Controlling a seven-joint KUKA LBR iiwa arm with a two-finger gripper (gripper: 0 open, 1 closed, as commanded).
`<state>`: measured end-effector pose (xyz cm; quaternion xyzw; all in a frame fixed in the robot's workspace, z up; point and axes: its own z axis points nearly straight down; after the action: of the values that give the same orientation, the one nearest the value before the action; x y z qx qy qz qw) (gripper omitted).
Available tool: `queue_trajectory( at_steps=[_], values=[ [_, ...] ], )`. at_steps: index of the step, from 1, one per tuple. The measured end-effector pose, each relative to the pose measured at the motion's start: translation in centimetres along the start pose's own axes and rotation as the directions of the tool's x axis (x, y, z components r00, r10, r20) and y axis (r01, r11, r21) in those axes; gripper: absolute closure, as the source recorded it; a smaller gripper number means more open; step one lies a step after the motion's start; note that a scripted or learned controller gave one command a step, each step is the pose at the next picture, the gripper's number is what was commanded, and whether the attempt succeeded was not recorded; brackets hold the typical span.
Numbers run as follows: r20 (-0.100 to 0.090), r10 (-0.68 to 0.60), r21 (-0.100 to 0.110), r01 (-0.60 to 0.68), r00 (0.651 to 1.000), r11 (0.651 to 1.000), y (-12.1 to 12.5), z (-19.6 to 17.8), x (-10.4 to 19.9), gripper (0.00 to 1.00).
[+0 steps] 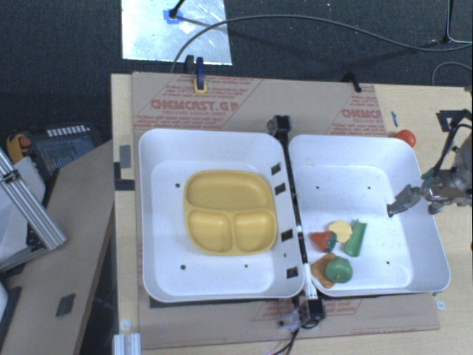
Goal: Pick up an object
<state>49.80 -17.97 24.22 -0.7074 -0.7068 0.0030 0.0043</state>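
Observation:
Several small toy foods lie in the front left corner of the right bin (369,172). Among them are a red and orange piece (322,239), a yellow piece (340,231), a long green piece (355,238), a round green piece (339,270) and a flat orange piece (321,272) under it. My gripper (411,198) reaches in over the bin's right rim. It hangs to the right of the foods and a little behind them, well apart from them, with nothing visibly held.
The left bin (159,198) holds a yellow divided plate (228,211). A small orange-red ball (404,137) sits outside the right bin's back right corner. Black clips (284,191) run along the seam between the bins. Cables cross the dark floor behind.

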Motion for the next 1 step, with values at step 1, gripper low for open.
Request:
queue_trajectory(
  at_steps=[1],
  values=[
    [0.003,-0.004,-0.012,0.004,1.000,1.000,0.23,-0.65,0.09,0.00]
  ],
)
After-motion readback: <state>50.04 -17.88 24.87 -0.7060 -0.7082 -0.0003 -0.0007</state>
